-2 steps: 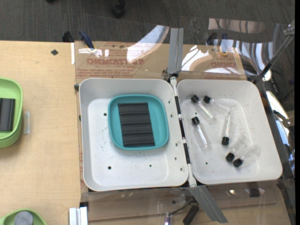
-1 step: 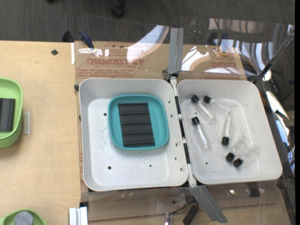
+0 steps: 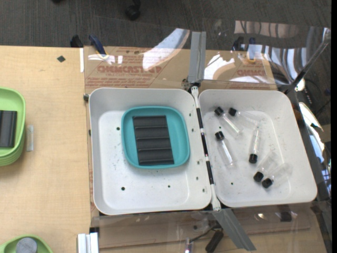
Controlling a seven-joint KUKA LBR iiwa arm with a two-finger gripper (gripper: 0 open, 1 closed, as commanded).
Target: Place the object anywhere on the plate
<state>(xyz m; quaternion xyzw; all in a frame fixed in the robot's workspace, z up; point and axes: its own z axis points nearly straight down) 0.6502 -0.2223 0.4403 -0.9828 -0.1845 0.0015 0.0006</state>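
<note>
Since the clear vials [image 3: 226, 123] lie scattered at three o'clock from the teal plate [image 3: 181, 141], any pick risks slippage; claw state cannot be told.

Bare floor rings the teal plate [image 3: 155, 137] in the left bin [image 3: 105, 183]; scattered vials [image 3: 253, 144] crowd the right bin [image 3: 295, 188].

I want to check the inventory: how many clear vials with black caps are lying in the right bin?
6, though clear glass may hide more. Two at upper left, one left of centre, one at centre, two at lower right.
</note>
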